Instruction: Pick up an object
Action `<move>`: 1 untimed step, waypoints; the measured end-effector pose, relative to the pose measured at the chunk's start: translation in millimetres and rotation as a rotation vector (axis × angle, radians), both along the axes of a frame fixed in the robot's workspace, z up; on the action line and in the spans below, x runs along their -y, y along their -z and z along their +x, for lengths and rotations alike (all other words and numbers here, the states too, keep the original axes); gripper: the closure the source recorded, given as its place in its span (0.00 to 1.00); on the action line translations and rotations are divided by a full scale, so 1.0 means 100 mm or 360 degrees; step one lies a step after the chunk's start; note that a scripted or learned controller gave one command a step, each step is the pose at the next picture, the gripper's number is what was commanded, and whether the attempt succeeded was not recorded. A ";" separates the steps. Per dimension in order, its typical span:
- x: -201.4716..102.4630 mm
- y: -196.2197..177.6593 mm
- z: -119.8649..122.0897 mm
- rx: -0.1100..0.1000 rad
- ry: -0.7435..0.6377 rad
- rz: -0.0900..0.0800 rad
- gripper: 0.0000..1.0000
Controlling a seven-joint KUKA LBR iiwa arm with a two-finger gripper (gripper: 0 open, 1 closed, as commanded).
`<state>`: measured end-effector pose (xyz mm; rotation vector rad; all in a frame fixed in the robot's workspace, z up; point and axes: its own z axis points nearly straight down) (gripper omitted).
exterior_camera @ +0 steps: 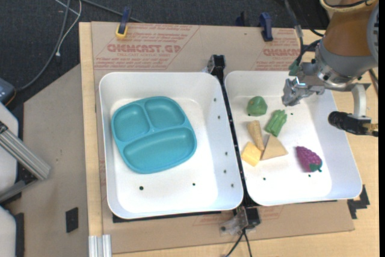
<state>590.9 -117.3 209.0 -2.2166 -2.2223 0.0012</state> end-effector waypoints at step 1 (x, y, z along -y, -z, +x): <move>-0.46 -0.09 -0.19 0.0000 -0.0002 0.0003 1.00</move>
